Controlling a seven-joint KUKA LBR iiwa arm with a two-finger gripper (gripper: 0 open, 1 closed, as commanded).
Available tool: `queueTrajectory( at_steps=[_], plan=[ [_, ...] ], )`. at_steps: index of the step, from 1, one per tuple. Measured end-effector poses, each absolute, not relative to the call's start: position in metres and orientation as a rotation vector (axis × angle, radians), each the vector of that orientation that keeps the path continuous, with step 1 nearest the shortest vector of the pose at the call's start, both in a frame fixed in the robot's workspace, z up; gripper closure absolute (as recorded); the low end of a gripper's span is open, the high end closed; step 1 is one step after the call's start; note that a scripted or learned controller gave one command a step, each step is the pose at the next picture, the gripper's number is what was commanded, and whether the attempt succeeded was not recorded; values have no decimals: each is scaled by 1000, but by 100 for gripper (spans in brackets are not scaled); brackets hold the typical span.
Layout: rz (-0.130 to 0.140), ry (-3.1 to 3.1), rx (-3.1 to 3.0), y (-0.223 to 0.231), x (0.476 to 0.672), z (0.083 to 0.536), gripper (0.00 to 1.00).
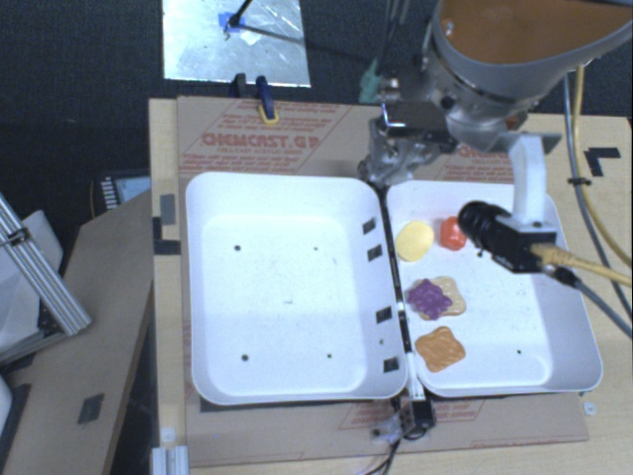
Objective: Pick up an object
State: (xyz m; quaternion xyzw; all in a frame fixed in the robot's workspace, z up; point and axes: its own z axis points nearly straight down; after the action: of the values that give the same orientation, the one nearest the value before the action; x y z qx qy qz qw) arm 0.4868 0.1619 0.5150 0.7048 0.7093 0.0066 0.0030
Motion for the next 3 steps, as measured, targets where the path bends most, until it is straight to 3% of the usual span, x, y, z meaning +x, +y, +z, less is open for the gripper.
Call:
queueTrajectory(
  at_steps=[1,2,3],
  plan=[
    [7,2229,2213,215,486,523,100],
    [6,2228,2215,235,486,534,100],
    [4,2227,2216,234,486,534,0]
  ],
)
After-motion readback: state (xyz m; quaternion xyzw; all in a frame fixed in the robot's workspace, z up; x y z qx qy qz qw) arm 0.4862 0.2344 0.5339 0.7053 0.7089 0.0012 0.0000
